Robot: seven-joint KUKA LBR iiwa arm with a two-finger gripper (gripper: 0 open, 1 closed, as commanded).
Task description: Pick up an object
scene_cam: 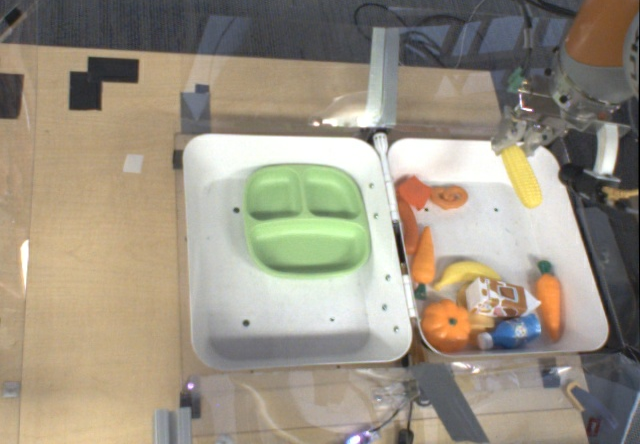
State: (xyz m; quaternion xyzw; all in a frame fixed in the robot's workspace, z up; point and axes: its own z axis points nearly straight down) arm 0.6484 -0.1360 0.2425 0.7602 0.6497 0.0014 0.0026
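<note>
My gripper (pixel 512 144) is over the far right corner of the right bin (pixel 500 232). It is shut on the upper end of a yellow corn cob (pixel 524 177), which slants down and to the right from the fingers. Lower in the same bin lie an orange carrot (pixel 549 300), a banana (pixel 462 274), a small pumpkin (pixel 446 325), a printed carton (pixel 496 300), a blue item (pixel 512 332), a second carrot (pixel 424 254) and orange-red pieces (pixel 428 196).
The left bin (pixel 215 312) holds a green divided plate (pixel 305 219). A metal post (pixel 384 72) stands behind the ridge between the bins. Cables run across the bench behind the right bin.
</note>
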